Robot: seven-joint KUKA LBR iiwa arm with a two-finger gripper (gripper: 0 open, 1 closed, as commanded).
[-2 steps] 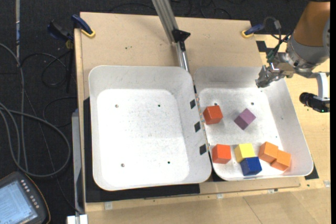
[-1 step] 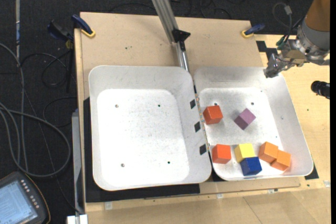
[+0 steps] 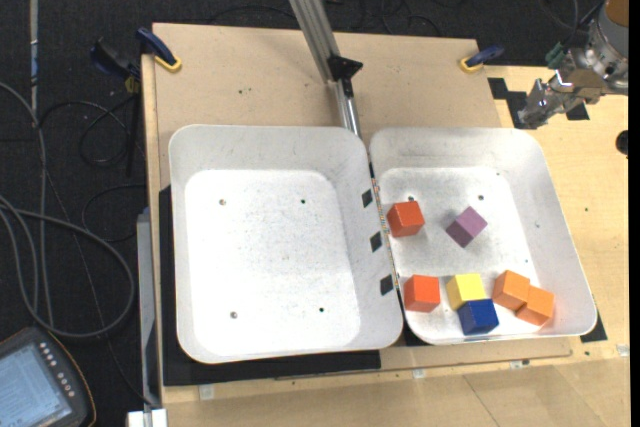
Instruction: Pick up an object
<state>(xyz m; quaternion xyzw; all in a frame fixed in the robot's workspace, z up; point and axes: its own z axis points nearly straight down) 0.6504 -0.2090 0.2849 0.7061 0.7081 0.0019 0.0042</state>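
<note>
The right bin holds several small blocks. An orange block and a purple block lie near its middle. Along its front edge sit another orange block, a yellow block and a blue block touching it, and two lighter orange blocks pressed together. My gripper hovers beyond the right bin's far right corner, well away from every block, with nothing visibly in it.
The left bin sits beside the right one, sharing a middle rim. A slanted metal pole runs from the top down to the bins' junction. Clamps hold the board's far corners.
</note>
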